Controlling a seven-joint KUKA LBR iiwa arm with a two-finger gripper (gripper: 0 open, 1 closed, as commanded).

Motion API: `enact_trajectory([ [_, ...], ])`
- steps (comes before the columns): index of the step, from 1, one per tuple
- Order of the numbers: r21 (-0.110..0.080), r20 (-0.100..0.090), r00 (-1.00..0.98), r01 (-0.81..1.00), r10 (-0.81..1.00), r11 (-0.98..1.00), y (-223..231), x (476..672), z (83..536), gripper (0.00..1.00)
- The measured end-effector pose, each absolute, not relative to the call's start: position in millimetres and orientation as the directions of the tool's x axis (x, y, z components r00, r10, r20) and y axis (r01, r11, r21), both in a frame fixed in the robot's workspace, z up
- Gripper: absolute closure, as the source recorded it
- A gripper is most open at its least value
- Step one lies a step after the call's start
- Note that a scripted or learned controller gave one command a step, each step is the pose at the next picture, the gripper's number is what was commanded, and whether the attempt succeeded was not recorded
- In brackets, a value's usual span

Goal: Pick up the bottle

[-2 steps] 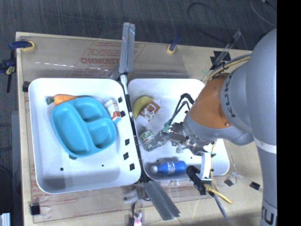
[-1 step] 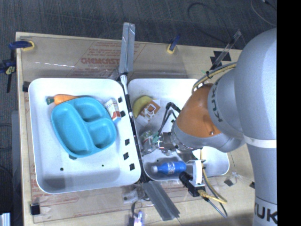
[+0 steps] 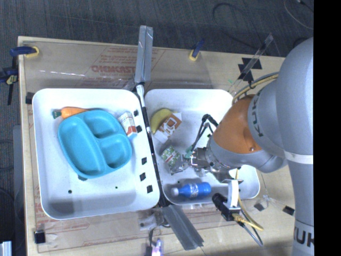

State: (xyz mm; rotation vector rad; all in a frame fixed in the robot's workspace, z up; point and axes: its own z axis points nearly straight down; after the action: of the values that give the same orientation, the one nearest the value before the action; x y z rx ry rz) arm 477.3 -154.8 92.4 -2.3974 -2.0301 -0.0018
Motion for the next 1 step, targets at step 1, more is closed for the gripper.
enact_trajectory([
  [1,0.01,0.007,0.692,0.722,0.722,-0.692,-133.8,481.4,94.9,0.0],
])
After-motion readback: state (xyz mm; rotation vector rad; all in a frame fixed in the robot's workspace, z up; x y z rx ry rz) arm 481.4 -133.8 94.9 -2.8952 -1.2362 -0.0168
